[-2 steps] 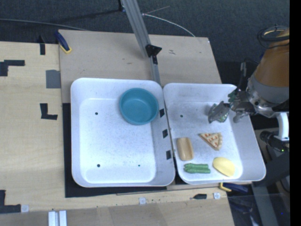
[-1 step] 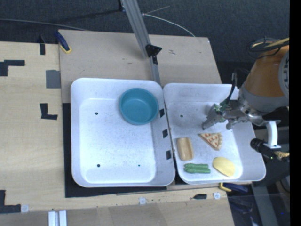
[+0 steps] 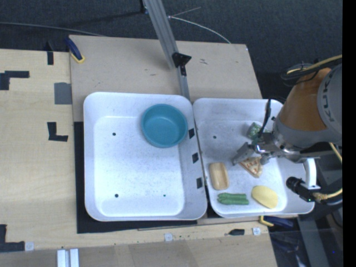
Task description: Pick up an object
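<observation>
From my seat, the gripper [image 3: 246, 154] sits low in the right bin [image 3: 222, 113], its dark fingers splayed apart over a tan, wedge-shaped toy food piece [image 3: 253, 167] that lies just beneath and beside the tips; nothing is caught between them. That piece looks light, rigid and plastic, so I judge a pinch across its narrow sides safest, though it may skid on the smooth floor. Just left lies a bread roll [image 3: 218, 176], below it a green pod [image 3: 232, 198] and a yellow lump [image 3: 265, 196]. A blue bowl [image 3: 164, 125] sits in the left bin [image 3: 103, 149], well apart.
</observation>
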Controlling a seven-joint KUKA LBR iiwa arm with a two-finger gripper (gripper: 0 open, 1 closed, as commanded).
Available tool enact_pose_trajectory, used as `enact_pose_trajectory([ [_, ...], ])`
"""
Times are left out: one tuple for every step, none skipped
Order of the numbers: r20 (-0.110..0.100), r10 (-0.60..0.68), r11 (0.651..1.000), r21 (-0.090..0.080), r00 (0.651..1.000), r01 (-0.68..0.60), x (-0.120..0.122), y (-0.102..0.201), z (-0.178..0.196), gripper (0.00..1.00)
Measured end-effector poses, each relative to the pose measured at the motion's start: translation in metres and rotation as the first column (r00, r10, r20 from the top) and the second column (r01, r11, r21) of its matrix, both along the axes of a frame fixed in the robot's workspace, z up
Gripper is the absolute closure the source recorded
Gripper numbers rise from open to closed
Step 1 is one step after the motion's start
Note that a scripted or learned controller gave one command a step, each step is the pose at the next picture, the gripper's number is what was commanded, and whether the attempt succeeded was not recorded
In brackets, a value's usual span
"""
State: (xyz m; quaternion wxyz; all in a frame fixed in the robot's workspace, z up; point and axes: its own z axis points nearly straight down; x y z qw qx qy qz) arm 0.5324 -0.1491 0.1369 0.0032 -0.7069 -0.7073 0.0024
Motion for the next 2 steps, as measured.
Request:
enact_pose_trajectory([
  [0.021, -0.003, 1.0, -0.015, 1.0, 0.003, 0.003, -0.006, -0.043, 0.0],
  [0.034, -0.001, 1.0, -0.017, 0.999, 0.001, 0.007, -0.005, -0.028, 1.0],
])
